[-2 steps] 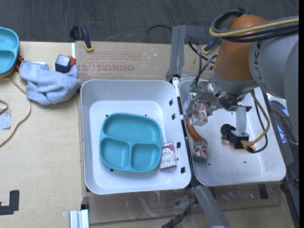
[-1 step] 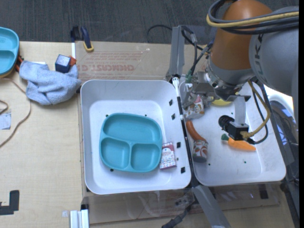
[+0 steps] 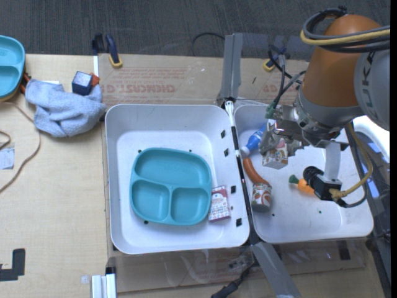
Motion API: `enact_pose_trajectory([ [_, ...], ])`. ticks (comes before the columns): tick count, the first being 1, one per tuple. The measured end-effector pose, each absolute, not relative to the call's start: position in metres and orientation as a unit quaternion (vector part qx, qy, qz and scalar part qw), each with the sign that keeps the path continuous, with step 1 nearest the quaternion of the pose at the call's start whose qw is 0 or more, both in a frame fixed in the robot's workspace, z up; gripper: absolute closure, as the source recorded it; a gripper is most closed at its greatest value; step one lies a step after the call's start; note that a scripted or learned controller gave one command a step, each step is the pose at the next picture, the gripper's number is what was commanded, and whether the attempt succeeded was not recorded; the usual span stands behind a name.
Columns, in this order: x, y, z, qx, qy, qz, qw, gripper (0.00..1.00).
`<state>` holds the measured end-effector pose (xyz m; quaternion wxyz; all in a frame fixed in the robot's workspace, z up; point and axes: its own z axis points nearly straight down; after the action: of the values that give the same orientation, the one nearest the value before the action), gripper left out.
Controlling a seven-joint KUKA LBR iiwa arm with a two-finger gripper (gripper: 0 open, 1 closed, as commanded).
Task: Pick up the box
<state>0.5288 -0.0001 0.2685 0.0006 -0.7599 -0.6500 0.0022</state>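
Overhead view of the table and its two white bins; all positions are given relative to the teal divided plate. The plate lies flat in the left bin, near that bin's centre. A small red-and-white packet touches the plate's lower right rim. The right bin adjoins the left bin on the plate's right.

The arm, grey with an orange band, enters from the far right of the plate and reaches down over the right bin. The gripper is to the right of the plate and slightly above the level of its upper rim. Its fingers are closed upon the box, a small pale carton with red print, gripped at its top and hanging tilted over the right bin's floor.

Between the plate and the box, just past the wall shared by the bins, are three things:
- a blue-capped bottle, level with the plate's top
- an orange tube-shaped thing, level with the plate's middle
- a short printed can, level with the plate's lower edge

Further right of the plate, beyond the box, is a small carrot.

Up and to the left of the plate, outside the bins, a grey cloth lies crumpled on the table with a dark blue cube at its upper edge. A teal bowl is cut off by the frame further left.
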Motion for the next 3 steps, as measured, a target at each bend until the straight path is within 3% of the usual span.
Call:
enact_pose_trajectory([
  [1, 0.507, 0.048, 0.294, -0.823, -0.568, 0.0021, 0.000, 1.00],
  [2, 0.507, 0.040, 0.308, -0.774, -0.633, 0.0023, 0.000, 1.00],
  [3, 0.519, 0.058, 0.260, -0.805, -0.593, 0.0032, 0.001, 1.00],
])
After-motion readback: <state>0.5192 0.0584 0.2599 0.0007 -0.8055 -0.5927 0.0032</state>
